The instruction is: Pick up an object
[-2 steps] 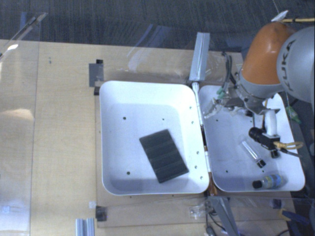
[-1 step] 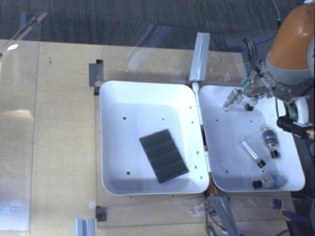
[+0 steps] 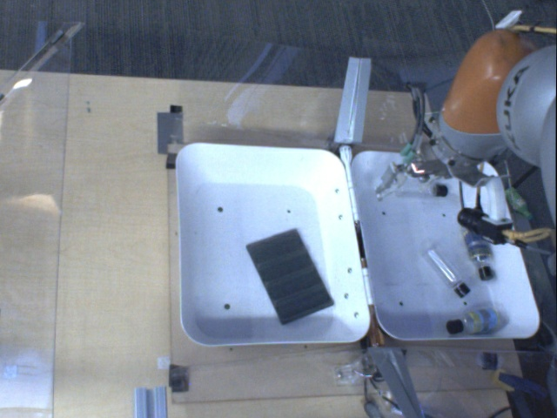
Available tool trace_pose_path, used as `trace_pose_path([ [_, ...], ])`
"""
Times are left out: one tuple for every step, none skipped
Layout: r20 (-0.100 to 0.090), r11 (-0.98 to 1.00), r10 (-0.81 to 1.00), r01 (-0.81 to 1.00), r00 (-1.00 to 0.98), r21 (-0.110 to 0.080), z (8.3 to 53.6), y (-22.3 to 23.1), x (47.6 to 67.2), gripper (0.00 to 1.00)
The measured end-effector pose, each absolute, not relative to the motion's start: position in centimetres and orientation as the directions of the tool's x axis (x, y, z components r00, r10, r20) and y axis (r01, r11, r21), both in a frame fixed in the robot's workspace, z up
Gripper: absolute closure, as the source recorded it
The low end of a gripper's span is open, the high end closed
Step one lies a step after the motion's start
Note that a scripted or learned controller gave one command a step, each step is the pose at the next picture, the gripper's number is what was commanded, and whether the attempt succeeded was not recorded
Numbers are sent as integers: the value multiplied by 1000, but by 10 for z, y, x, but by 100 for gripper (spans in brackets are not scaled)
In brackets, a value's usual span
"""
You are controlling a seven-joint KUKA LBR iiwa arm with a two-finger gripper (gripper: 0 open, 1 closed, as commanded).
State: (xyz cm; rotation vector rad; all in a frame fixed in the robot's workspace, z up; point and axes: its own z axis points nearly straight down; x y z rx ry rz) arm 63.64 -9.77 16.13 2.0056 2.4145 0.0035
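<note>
A dark grey flat pad (image 3: 290, 275) with ridges lies in the left bin (image 3: 200, 172). It sits a little below the middle of the picture and is turned at a slant. In the right bin (image 3: 396, 307) there are small things. A thin clear tube (image 3: 442, 266) lies near the middle of that bin. A small bottle with a blue part (image 3: 478, 322) lies at the bottom right of the bin. Another small dark thing (image 3: 481, 252) lies near the right wall. The gripper (image 3: 416, 165) hangs over the top of the right bin, in the upper right of the picture. I cannot tell how it is set or if it has hold of anything. The grey arm (image 3: 531, 103) with its orange band (image 3: 479, 81) comes in from the right. A metal bar (image 3: 352, 101) stands above the gap between the two bins on the wooden bench (image 3: 87, 233).
</note>
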Motion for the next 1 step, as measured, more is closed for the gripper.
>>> trace_pose_path([
  [-1,245,970,970,-245,6,133,-86,632,0],
])
